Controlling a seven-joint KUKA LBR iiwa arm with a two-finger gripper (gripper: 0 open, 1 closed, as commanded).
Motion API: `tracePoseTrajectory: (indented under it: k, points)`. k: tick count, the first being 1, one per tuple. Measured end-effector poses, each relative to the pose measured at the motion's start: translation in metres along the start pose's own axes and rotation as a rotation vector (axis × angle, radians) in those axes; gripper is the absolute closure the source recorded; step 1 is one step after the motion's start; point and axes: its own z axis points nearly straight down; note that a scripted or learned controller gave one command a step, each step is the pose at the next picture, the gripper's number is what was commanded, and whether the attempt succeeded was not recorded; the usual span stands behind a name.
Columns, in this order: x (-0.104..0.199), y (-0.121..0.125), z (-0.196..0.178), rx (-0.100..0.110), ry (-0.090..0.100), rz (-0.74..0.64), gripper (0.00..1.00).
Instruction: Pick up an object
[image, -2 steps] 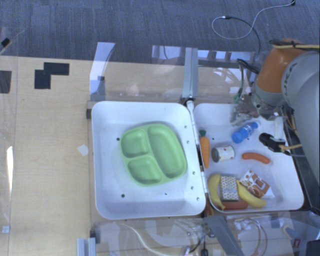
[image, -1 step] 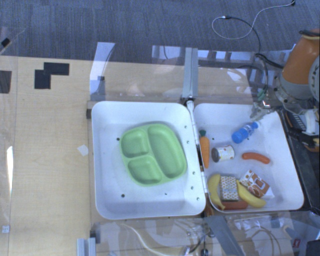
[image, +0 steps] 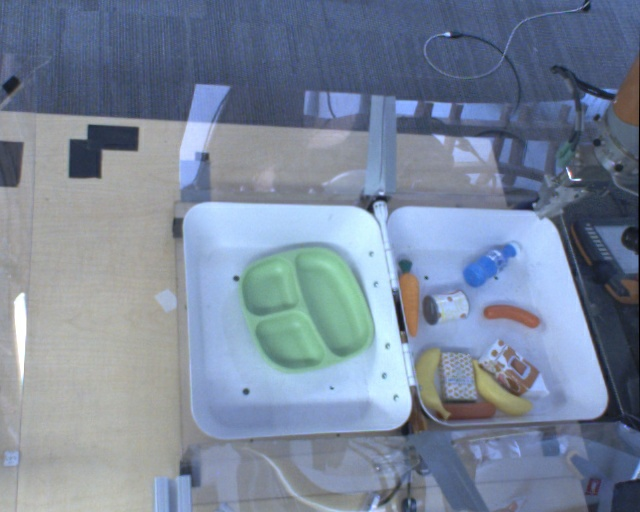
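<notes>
Two white bins sit side by side on the table (image: 90, 380). The left bin (image: 215, 400) holds a green divided tray (image: 305, 308) and nothing else I can make out. The right bin (image: 570, 300) carries all the candidates: a blue bottle (image: 491, 264) toward twelve o'clock, a carrot (image: 409, 300) along the nine o'clock wall, a small can (image: 447, 307) near the middle, a sausage (image: 512, 316) toward three o'clock, and at six o'clock a crowded heap, with a banana (image: 500, 390), a small box (image: 459, 376) and a patterned packet (image: 511, 368) touching or overlapping.

The arm (image: 615, 130) hangs at the frame's two o'clock corner, beyond the right bin's rim; the jaws are cut off there, so I cannot tell whether they are spread or pressed together. Nothing looks lifted yet.

The trouble ahead is likely the heap: a grab there could catch two things or knock one aside. The bottle and can look round and may roll away from a closing pinch. The carrot lies so close to the wall that a finger could strike the rim.
</notes>
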Motion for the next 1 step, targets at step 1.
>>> tracePoseTrajectory:
  k: [1]
  points:
    - [0.0010, 0.0022, -0.0122, -0.006, -0.003, -0.006, 1.00]
